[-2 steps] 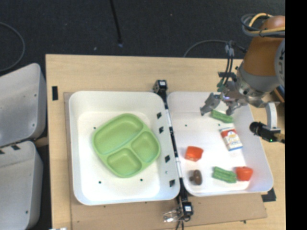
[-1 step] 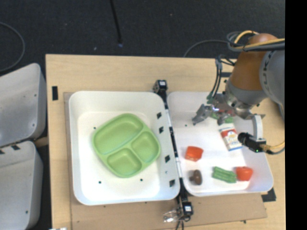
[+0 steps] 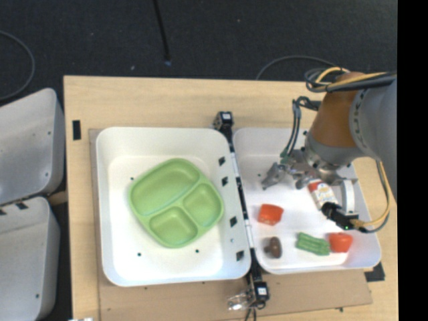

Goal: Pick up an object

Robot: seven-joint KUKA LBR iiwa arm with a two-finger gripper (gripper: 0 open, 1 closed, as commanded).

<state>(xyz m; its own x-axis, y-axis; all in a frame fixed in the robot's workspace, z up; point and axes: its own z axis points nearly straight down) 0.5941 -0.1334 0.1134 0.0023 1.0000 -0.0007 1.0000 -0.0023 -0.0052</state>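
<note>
The grey arm (image 3: 371, 116) is seen entering from the right, with the orange band (image 3: 332, 120) above the wrist turned toward the camera. The wrist is bent downward and leftward. The end effector (image 3: 286, 172) is held low, its metal fingers (image 3: 273, 176) pointed left and splayed apart, nothing seen between them.

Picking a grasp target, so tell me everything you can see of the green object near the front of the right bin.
The green object is a small elongated piece, bright green, looking like plastic toy food, possibly a vegetable; finer detail is too small to tell. It lies flat on the floor of the right bin, slanted slightly, near the front wall. Its right end meets or nearly meets the red-orange object. The dark brown object lies apart to its left. The gripper is farther back, apart from it.
</note>
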